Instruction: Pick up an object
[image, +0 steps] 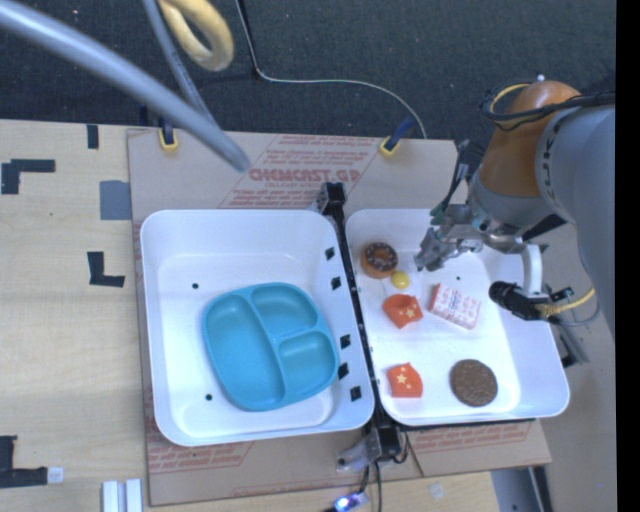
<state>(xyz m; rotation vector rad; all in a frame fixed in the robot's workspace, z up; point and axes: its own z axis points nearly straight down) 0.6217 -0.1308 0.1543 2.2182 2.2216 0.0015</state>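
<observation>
The right bin (520, 330) holds several small objects: a brown donut (379, 258), a small yellow ball (399, 281), a red-orange piece (402, 310), a white and red packet (455, 305), a red block with a star (404, 381) and a dark brown round cookie (473, 382). My gripper (432, 255) hangs over the bin's back part, just right of the donut and above the packet. Nothing shows between its fingers.
The left bin (170, 250) holds a blue divided plate (268, 345). A black divider with clips (343, 290) runs between the bins. A grey pole (120, 70) crosses the upper left. Cable and fittings stick out by the right bin's edge (525, 298).
</observation>
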